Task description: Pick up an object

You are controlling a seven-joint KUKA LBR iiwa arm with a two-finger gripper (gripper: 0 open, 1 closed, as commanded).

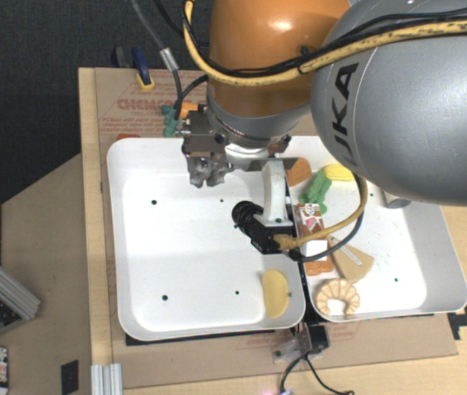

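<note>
My gripper hangs over the far part of the left bin, above bare white floor, with no object under it. A pale yellow potato-shaped piece lies in the left bin's near right corner, well away from the gripper. In the right bin lie a croissant, a tan wedge, a brown packet, a green piece, a yellow piece and an orange-brown piece. The arm's large body hides the far part of the right bin.
The bins sit on a cardboard sheet on the bench. A blue and yellow clamp and a green piece lie beyond the left bin. A cable plug sits at the near edge between the bins.
</note>
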